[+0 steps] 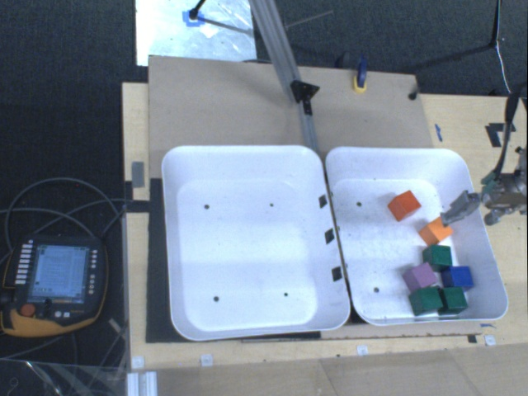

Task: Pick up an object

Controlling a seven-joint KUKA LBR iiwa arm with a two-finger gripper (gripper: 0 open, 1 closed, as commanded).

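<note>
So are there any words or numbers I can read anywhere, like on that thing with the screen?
None can be read.
The handheld controller at the left has a lit screen and rows of buttons, but whatever is on them is too small and blurred to read.
The colored blocks, such as the orange block, show no writing, and neither do the white bins.

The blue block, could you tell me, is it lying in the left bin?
No, the blue block lies in the right bin, among the green and purple blocks near its lower right corner.

one fixed camera, high above bench, slanted down; both bins framed
</note>
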